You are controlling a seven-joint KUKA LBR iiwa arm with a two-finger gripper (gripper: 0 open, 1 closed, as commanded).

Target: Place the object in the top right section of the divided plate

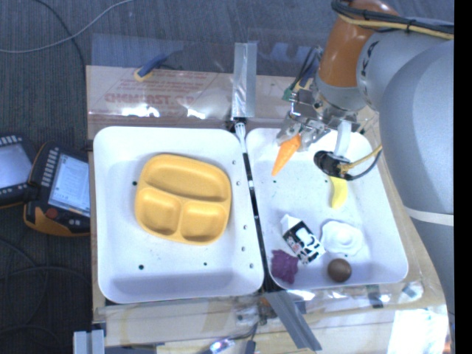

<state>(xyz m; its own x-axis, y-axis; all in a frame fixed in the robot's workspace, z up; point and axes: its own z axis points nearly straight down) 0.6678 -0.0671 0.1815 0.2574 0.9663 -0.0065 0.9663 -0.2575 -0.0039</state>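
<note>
- The claw (298,133) hangs over the far left part of the right bin (383,220), under the grey arm with its orange band (346,46).
- Its fingers are pinched on the thick end of a toy carrot (285,153); the carrot slants down and to the left, its pointed tip near the divider between the bins, and whether that tip touches the bin floor cannot be told.
- The divided plate (183,197), yellow, lies in the middle of the left bin (110,220), with one long section along its far side and two smaller ones along its near side.
- The carrot is well apart from the plate, on the other side of the divider.
- Also in the right bin: a yellow banana-like piece (338,192) just right of the carrot, a black-and-white carton (302,240) near the middle, a white cup-like item (342,237) to its right, a purple piece (283,265) at the near left corner, and a brown ball (339,269) at the near edge.
- A black cable loop (332,162) hangs from the wrist beside the banana piece.
- The bins sit on a bench with a clear sheet and brown board (162,91) at the far side.
- Left of the bench, on dark carpet (44,65), lies a handheld control pendant (63,190) with a lit screen, and thin cables trail across the floor.
</note>
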